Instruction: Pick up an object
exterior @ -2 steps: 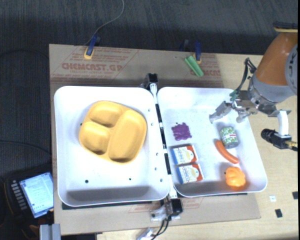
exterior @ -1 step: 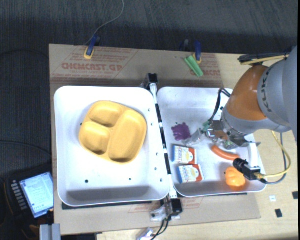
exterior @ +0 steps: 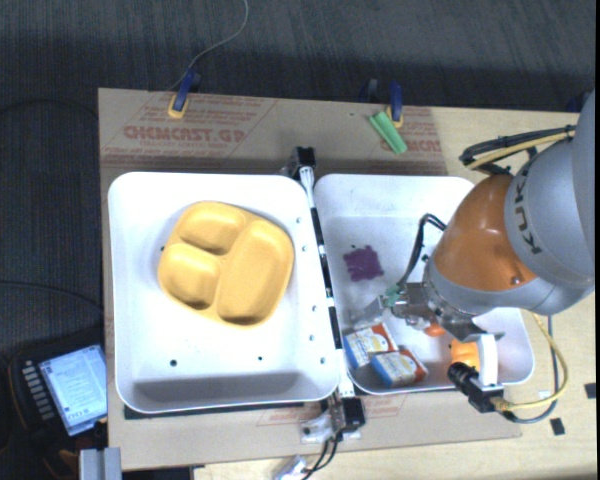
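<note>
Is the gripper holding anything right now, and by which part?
Cannot be told: the gripper is low in the right bin, its tips hidden by the arm.

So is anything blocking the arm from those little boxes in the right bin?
Nothing visible does. The arm hangs over the right bin, and the boxes lie uncovered beside its wrist, with the purple piece farther back.
</note>
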